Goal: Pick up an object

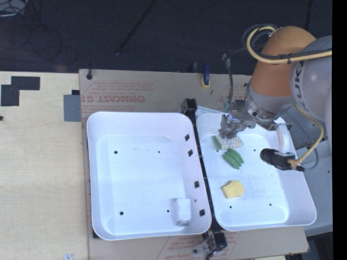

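Gripper (230, 130) sits low over the right bin (274, 196), toward the bin's 11 o'clock corner. Jaws: cannot tell whether released or clenched, too blurred. Nothing visibly grasped.

From the gripper:
- Spotted pale piece (235, 142) just below at 6 o'clock, contact unclear.
- Small green piece (217, 143) just beside at 7 o'clock.
- Green pod-like object (233, 158) near, at 6 o'clock.
- Yellow chunk (232, 189) farther out at 6 o'clock, well apart.

Left bin (135, 177): white cylinder (182, 210) near its 5 o'clock corner.

Grey arm (321, 85), orange band (282, 69), yellow cable (250, 42), metal gripper (231, 130)
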`<action>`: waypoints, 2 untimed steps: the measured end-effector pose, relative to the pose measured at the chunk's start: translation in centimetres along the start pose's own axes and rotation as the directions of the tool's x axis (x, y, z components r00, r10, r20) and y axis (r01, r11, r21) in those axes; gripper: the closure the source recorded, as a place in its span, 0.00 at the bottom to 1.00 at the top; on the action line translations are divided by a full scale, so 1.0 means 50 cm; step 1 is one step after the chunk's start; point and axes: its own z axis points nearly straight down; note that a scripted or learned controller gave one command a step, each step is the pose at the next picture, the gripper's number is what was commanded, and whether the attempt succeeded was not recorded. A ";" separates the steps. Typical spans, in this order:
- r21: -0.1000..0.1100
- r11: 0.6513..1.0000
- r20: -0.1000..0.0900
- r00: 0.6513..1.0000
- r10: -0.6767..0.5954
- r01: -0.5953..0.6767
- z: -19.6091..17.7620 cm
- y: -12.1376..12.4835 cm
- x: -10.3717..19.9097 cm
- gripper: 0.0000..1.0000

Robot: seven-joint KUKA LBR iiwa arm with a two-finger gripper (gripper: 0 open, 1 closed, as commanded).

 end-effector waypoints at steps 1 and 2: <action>0.012 1.000 0.003 1.000 0.016 -0.016 -0.048 -0.117 -0.113 1.00; 0.017 1.000 0.001 1.000 0.015 -0.015 0.011 -0.228 -0.183 1.00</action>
